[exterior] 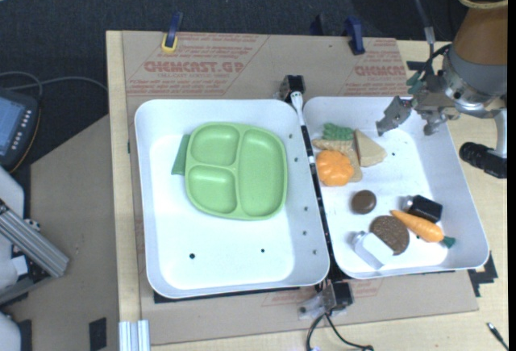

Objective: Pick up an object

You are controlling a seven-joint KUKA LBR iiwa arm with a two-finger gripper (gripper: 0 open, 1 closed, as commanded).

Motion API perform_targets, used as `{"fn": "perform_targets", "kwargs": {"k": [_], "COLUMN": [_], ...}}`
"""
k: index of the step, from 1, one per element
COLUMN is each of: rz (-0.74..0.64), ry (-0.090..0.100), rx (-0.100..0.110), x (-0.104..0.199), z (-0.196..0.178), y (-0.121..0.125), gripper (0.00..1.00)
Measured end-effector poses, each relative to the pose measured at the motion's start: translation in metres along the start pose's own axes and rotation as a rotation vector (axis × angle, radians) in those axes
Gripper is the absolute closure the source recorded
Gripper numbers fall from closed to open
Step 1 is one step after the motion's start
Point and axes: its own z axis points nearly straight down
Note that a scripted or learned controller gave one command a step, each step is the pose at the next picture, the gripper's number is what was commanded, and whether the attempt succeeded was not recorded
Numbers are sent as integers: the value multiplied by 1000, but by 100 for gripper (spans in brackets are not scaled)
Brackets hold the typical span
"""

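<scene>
My gripper [415, 118] hangs over the far side of the right bin [459, 180], open, with nothing between its fingers [393, 117]. Just left of it and below lie a tan wedge [370, 150], a cracker-like piece [340, 146] and a green leafy item [339, 131]. An orange fruit [335, 168] sits by the bin's left wall. Nearer the front are a small brown disc [364, 200], a black block [425, 206], a carrot [419, 226], a dark brown patty [391, 234] and a white-and-blue item [367, 249].
In the left bin [161, 244] rests a green divided plate [238, 170]. A black divider [310, 172] runs between the bins. The arm's orange band [484, 27] rises at the upper right. Blue clamps [353, 35] hold the board's far edge.
</scene>
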Motion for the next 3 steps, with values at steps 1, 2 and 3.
{"fn": "perform_targets", "kwargs": {"k": [1,2,3], "rz": [-2,-1,-1], "ry": [-2,0,0], "rx": [-13,-4,-5], "x": [0,-2,7], "z": [-7,51,98], "y": [3,-7,-9], "gripper": [0,0,0]}}
